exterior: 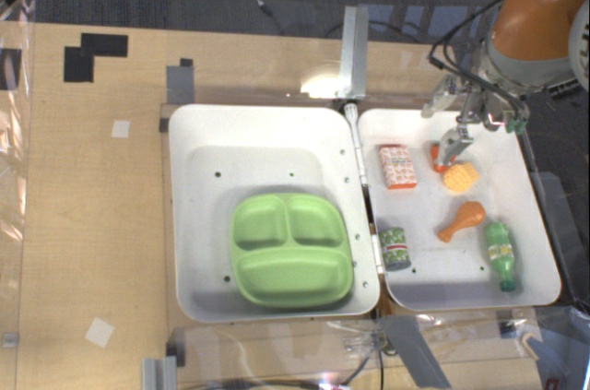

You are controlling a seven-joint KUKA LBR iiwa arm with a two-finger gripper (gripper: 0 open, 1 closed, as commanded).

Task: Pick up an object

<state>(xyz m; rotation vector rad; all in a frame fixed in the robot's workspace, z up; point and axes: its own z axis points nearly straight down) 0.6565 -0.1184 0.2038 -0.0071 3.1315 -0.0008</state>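
Two bins [184,195], hand [454,146] near right bin's far edge, grip unclear, bare floor beside green tray [291,250]

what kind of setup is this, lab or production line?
Most likely a lab test bench for robot grasping: two white bins on a wooden benchtop, toy food such as a plastic drumstick and green bottle, and the gripper over them.
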